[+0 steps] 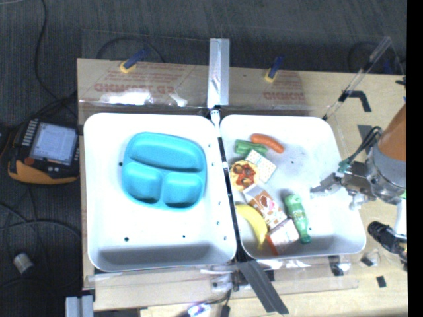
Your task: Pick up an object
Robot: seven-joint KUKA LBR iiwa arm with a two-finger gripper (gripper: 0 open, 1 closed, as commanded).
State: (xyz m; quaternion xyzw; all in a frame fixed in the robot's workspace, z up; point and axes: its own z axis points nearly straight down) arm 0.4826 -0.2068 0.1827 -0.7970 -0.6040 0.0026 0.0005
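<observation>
Two shallow white bins sit side by side on the worktop (310, 88). The left bin (106, 236) carries a blue compartment tray (163, 169), lying flat near its middle. The right bin (330, 150) holds a loose cluster of small things along its left half. Near the back lies an orange sausage-shaped piece (268, 142), with a green item (250, 147) just beside it. Below them rest a pale printed card (260, 166) and a red-patterned packet (242, 174), touching each other. Further forward is a small carton with a red picture (265, 203), then a yellow banana (252, 220) against the bin's left wall. A green bottle (297, 215) lies tilted beside the carton, its lower end close to a red and white box (283, 235) at the front.

The arm comes in from the right, and the hand (328, 185) hovers over the right side of the right bin, well apart from the cluster. Nothing sits between its fingers. The fingertips are small and dim here, so whether they are spread or closed cannot be told with confidence.

To the left of the worktop, on the floor, lies an orange-edged handheld unit with a screen (46, 147).
</observation>
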